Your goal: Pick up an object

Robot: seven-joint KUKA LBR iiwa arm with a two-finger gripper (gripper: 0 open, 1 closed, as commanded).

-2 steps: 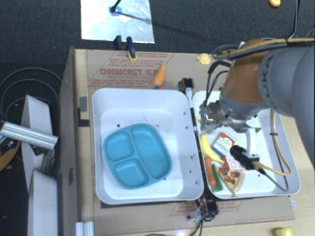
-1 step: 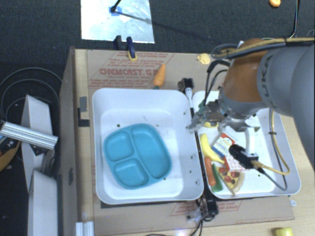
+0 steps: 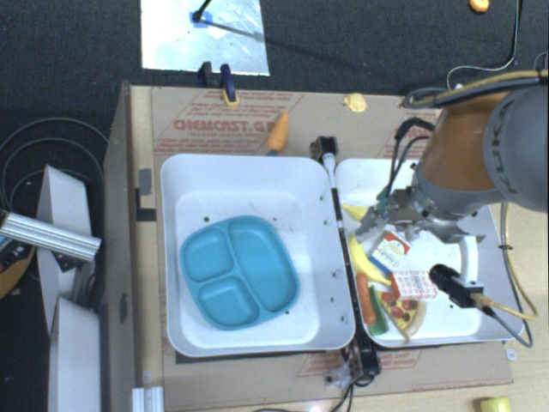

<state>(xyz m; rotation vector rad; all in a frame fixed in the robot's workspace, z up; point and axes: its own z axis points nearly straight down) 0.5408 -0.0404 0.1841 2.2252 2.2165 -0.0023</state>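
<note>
Two shallow white bins sit side by side on a cardboard sheet (image 3: 214, 114).

Left bin (image 3: 197, 187): one blue divided plate (image 3: 238, 269), near centre, pulled a little toward 6 o'clock.

Right bin (image 3: 364, 178): the toy food is crowded against the 9 o'clock wall.
- Banana (image 3: 365, 263) lies along that wall.
- A smaller yellow piece (image 3: 353, 212) is at 12 o'clock from the banana.
- Red-and-white packet (image 3: 392, 251) is just beside the banana, at its 3 o'clock.
- Carrot (image 3: 369, 304) is at the bin's 7 o'clock.
- Pizza slice (image 3: 410, 316) is just beside the carrot, at its 3 o'clock.

The arm (image 3: 467, 148) comes in from 3 o'clock. The gripper (image 3: 372, 221) is low over the bin's 10 o'clock area, between the yellow piece and the packet. Whether it is wide or narrow cannot be told, and nothing shows in its grasp. Contact with the packet is unclear.

Outside the bins: an orange carrot-like toy (image 3: 277, 133) lies on the cardboard at 12 o'clock from the left bin. A yellow lump (image 3: 355, 103) sits at the cardboard's far edge.
</note>
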